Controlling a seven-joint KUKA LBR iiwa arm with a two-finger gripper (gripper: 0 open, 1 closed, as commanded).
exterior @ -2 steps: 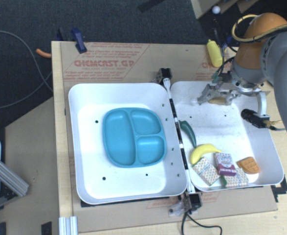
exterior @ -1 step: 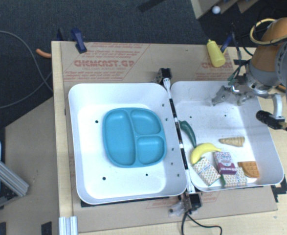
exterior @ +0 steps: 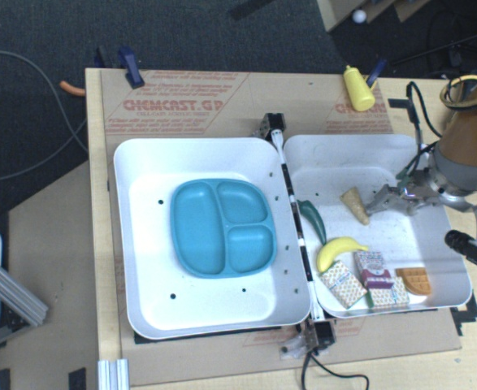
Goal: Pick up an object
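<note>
Small boxes (exterior: 360,281) are crowding the right bin's (exterior: 336,149) front; the claw (exterior: 382,199), open, is nearing a tan wedge (exterior: 354,205).

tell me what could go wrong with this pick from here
The pincer sits right beside the small tan wedge-shaped piece in the right white bin; it may nudge the piece away rather than grip it. The yellow banana, the patterned small boxes and the orange waffle-like piece lie crowded together at the near wall, so a grasp there could catch two things or jam.
</note>
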